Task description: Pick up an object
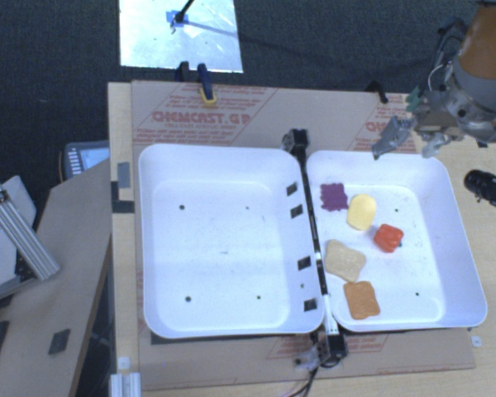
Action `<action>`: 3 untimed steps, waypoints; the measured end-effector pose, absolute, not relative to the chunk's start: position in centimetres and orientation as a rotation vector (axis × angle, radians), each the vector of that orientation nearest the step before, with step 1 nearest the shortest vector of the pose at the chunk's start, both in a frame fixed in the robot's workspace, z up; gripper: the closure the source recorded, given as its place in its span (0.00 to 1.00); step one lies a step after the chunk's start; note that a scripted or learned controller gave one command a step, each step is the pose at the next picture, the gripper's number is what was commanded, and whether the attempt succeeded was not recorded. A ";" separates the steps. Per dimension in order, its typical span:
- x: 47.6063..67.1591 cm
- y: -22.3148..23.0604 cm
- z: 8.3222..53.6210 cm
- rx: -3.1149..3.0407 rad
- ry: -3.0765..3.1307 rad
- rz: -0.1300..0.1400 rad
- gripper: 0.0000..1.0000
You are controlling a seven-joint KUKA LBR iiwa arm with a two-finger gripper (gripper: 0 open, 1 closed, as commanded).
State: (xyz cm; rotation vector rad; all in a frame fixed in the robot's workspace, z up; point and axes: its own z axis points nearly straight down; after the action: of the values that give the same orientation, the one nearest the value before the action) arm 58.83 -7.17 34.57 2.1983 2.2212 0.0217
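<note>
Five objects are clustered in the right bin [446, 222], toward its left wall: purple piece [334, 196], yellow piece [362, 212], red piece [388, 237], beige slab [344, 260], orange slab [362, 299]. All lie loose, mostly apart, so each is reachable from above. The gripper [410, 140] is held above the bin's far rim, fingers apart, nothing between them. The left bin [223, 238] is unused.

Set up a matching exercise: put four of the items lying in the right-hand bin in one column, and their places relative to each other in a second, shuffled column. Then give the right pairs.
Things:
1. purple piece
2. yellow piece
3. red piece
4. orange piece

Places:
A. closest to the bin's front edge
B. closest to the divider, at the back of the group
C. between the purple and the red
D. farthest right of the group

Pairs: 1-B, 2-C, 3-D, 4-A
</note>
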 end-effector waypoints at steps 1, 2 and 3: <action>58.6 -7.4 34.7 2.206 2.228 0.006 1.00; 48.3 -2.3 35.2 2.215 2.234 0.002 1.00; 48.7 5.0 48.2 2.200 2.230 0.024 1.00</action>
State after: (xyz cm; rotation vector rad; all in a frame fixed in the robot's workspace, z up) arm 48.74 5.02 48.21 2.1998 2.2298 0.0241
